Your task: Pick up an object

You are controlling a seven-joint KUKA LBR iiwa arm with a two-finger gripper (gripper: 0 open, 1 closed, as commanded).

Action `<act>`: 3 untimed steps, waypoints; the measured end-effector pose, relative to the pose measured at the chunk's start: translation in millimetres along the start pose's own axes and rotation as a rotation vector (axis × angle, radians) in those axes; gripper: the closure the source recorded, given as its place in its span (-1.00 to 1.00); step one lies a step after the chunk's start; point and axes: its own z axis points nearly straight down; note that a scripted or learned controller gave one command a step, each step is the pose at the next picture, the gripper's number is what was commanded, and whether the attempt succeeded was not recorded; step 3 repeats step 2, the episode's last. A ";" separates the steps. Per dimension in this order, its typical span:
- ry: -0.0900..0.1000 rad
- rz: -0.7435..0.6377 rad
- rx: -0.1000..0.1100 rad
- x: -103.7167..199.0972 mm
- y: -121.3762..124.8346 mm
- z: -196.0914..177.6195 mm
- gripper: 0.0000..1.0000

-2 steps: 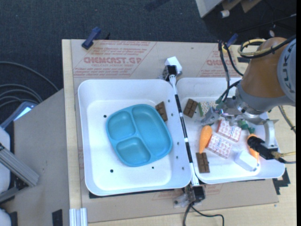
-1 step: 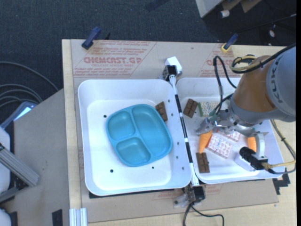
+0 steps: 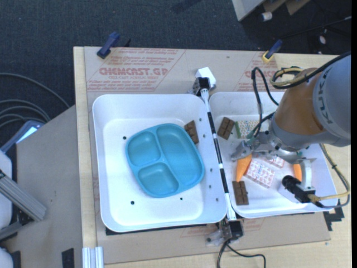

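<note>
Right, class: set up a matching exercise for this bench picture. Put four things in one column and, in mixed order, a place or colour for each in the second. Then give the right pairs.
Things:
1. blue plate
2. orange block
3. blue clamp
4. arm

Places or colours:
A. on the board's far left corner
B. in the right bin
C. in the left bin
D. grey with an orange band, over the right bin

Pairs: 1-C, 2-B, 3-A, 4-D
</note>
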 end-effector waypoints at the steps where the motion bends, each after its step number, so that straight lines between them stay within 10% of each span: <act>1: -0.001 0.001 -0.001 -0.6 0.2 -9.8 1.00; 2: 0.006 -0.004 0.011 38.5 33.1 -95.9 1.00; 3: 0.006 -0.004 0.011 38.5 33.1 -95.9 1.00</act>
